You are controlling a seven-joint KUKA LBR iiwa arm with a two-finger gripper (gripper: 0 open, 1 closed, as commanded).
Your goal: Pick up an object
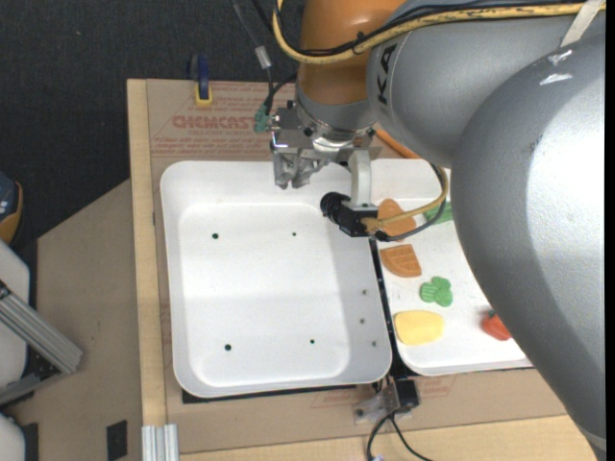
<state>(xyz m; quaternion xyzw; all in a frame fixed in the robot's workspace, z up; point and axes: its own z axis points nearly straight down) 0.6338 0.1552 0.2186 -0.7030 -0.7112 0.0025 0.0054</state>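
Observation:
My gripper (pixel 294 173) hangs over the far rim of the left bin (pixel 183 257), near its back right corner, with no object visible beneath it. The objects lie in the right bin (pixel 452 353): an orange ridged piece (pixel 402 259), a green knobbly piece (pixel 436 291), a yellow rounded piece (pixel 419 327), a red piece (pixel 496 327) and another orange piece (pixel 390 211) near the divider. The arm covers much of the right bin.
A black fitting with cables (pixel 342 211) hangs from the wrist over the divider between the bins. The bins rest on a brown board (pixel 154 142) with a blue clamp (pixel 202 77) at its far edge.

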